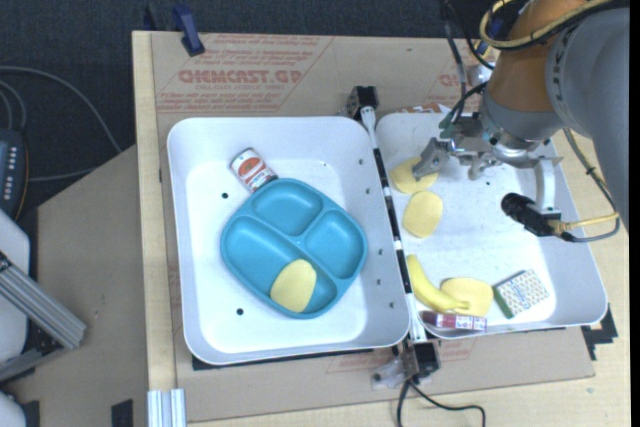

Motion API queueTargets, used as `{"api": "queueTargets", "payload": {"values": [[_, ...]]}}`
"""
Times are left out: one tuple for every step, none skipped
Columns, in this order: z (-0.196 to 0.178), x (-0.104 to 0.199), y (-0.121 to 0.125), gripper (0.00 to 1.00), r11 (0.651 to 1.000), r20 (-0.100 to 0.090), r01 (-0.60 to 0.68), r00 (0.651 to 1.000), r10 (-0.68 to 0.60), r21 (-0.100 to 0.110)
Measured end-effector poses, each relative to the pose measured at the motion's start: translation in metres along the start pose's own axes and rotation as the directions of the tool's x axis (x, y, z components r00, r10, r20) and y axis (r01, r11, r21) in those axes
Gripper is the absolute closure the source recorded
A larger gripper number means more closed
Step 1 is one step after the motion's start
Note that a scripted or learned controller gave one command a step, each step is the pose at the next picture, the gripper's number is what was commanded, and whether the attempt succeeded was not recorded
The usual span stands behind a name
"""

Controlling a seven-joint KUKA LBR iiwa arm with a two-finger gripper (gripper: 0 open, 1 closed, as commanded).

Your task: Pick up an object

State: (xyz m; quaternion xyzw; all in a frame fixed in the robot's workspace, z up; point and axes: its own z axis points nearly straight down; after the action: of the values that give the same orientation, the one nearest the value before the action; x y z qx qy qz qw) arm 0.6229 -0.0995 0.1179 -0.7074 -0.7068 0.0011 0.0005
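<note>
Jaws [452, 158] hover low over right bin's [575, 260] far left part, state unclear, near yellow disc [407, 178]. Second yellow disc [423, 213] just below. Banana [428, 287] near front edge. Blue divided plate [291, 246] in left bin [190, 215].

the arm [590, 35] runs off the right edge, and its wrist hides part of the right bin [575, 260].
</note>
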Motion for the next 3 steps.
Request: {"api": "queueTargets", "payload": {"values": [[0.034,-0.005,-0.018,0.0,1.0,-0.002,0.001,1.0,-0.001,0.0],[0.034,0.007,-0.048,0.0,1.0,-0.002,0.0,1.0,0.0,0.0],[0.033,0.0,-0.02,0.0,1.0,0.0,0.002,1.0,-0.002,-0.003]]}}
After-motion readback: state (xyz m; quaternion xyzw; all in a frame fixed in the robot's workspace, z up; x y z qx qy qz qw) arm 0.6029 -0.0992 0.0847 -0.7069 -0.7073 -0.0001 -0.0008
